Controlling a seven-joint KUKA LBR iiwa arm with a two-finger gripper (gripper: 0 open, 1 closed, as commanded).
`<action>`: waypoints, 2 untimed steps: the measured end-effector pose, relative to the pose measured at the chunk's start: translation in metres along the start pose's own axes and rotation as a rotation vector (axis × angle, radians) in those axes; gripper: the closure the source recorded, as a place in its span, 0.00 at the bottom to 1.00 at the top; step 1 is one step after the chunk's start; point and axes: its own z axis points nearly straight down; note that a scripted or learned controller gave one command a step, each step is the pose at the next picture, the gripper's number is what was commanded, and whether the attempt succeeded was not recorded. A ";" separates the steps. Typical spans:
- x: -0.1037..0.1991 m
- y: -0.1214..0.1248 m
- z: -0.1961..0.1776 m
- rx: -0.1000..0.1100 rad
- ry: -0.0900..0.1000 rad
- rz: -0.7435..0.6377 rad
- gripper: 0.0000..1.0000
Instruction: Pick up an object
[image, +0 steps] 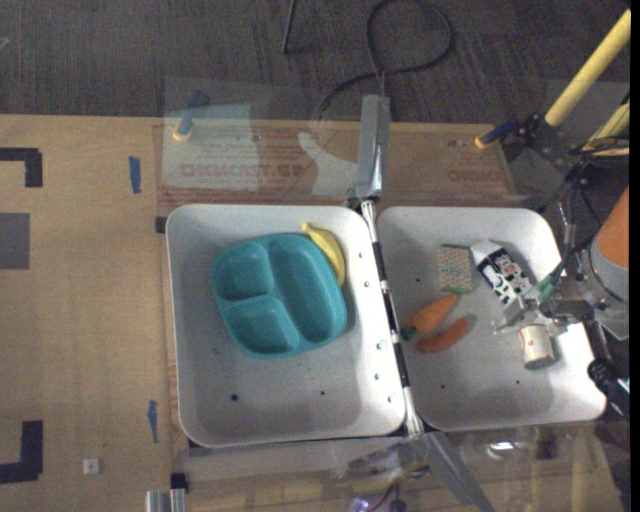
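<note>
Gripper (530, 322) is hanging over the right bin (440, 405), apparently clamping a small white cylinder (537, 347) near the bin's right side; such a smooth round body is risking slipping free during lifting

Right bin (470, 405): carrot (436, 311), sausage (443, 336), patterned card (453, 268), small carton (500, 275) and cup (537, 347) crowd the upper half; front strip open. Left bin (270, 400): teal tray (280, 295) and banana (328, 250) block the back; front open.
</note>
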 end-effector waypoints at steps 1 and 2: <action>-0.035 0.100 0.086 -0.046 -0.019 -0.092 0.00; -0.053 0.151 0.109 -0.016 -0.004 -0.095 0.00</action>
